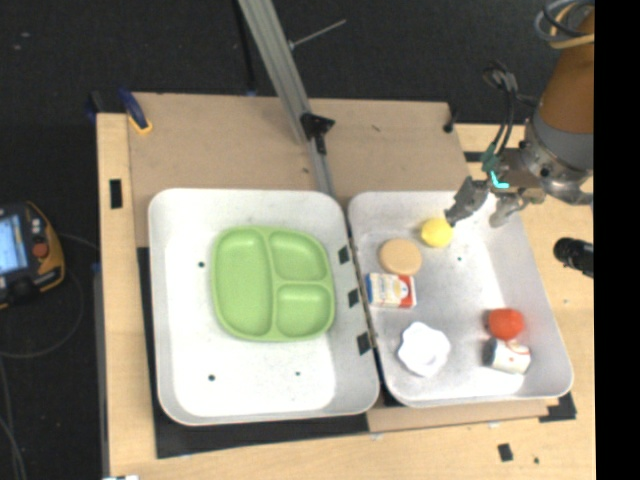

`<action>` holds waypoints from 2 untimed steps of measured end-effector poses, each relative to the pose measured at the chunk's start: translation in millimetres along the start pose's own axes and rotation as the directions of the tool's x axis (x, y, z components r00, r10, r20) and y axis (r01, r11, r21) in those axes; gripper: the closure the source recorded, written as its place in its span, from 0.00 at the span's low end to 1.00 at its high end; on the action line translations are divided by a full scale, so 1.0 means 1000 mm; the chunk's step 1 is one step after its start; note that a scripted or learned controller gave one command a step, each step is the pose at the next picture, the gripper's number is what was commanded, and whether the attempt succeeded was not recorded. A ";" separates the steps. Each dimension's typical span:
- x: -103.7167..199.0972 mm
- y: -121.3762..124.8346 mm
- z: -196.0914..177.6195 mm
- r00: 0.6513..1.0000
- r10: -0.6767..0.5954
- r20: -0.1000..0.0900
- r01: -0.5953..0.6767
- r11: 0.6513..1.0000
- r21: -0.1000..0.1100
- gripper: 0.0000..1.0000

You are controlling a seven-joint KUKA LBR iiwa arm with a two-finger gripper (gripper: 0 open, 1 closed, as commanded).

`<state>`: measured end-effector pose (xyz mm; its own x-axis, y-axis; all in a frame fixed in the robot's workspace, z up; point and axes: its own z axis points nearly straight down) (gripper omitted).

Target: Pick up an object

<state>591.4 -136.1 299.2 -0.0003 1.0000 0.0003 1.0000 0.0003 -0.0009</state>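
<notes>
The right bin (540, 298) holds several small objects: a yellow ball (436, 232), a tan round cookie-like disc (401, 257), a small red and white carton (389, 290), a white crumpled piece (424, 349), a red ball (505, 322) and a small white block (508, 358). My gripper (482, 206) hangs over the bin's far right corner, just right of the yellow ball. Its two dark fingers stand apart with nothing between them.
The left bin (180, 368) holds a green divided plate (272, 284). A grey metal rail (283, 68) runs down from the top to the gap between the bins. A black device (20, 248) sits at the far left, off the bench.
</notes>
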 end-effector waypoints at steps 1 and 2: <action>0.000 0.000 -0.001 1.000 0.000 0.000 0.000 1.000 -0.002 0.00; -0.005 0.006 0.043 1.000 0.001 0.003 -0.001 1.000 0.000 0.00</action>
<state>597.8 -140.8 256.3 0.0007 1.0000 -0.0023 1.0000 -0.0007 -0.0013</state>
